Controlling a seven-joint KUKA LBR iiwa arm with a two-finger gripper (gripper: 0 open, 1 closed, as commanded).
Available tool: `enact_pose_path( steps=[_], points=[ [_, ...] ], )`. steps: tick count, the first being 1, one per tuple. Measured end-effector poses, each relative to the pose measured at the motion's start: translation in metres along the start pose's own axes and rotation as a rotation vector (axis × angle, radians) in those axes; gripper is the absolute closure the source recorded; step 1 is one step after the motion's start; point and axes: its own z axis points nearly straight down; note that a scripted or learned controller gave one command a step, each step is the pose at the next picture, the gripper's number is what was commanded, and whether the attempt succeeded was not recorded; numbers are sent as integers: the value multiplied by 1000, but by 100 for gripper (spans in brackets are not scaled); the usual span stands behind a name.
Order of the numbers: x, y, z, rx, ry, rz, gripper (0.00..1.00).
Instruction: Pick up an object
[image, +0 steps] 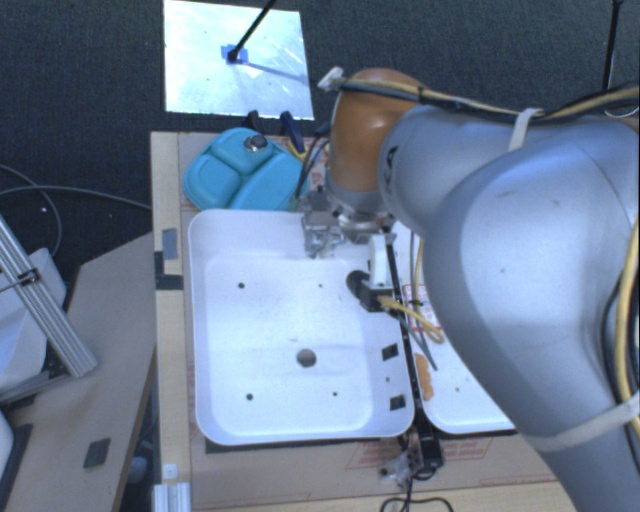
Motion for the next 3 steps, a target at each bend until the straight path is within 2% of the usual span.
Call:
enact_pose_path(
  steps=[1,2,3],
  points=[
    [21,-61,33,5,0,1,100],
    [69,-164,32,5,1,-3,100],
    [21,-163,-185,-19,4,6,100]
  ],
)
